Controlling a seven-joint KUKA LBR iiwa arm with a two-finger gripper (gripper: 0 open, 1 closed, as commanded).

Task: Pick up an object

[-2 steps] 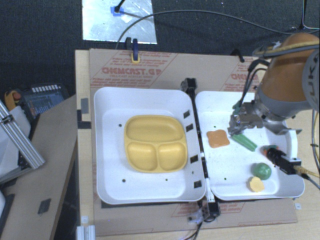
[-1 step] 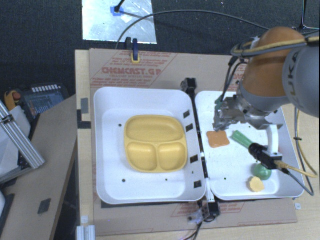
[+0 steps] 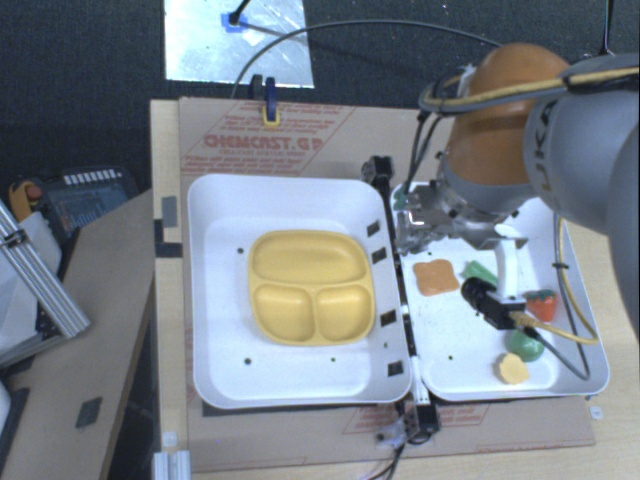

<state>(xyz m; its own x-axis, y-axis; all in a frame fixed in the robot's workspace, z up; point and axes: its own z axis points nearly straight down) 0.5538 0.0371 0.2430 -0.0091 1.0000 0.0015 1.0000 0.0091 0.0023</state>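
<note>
A flat orange square piece (image 3: 436,277) lies in the right white bin (image 3: 580,368), near its left wall. Beside it are a green piece (image 3: 480,271), a red-orange piece (image 3: 543,305), a round green piece (image 3: 523,345) and a yellow piece (image 3: 512,370). The tool (image 3: 415,218) hangs just above the orange square; if it is spread or pressed together, I cannot tell. The left white bin (image 3: 215,268) holds a yellow plastic tray with three compartments (image 3: 310,286).

Bright, even overhead light, glare on the foil sheet (image 3: 238,26), soft shadows, slightly grainy focus.
</note>
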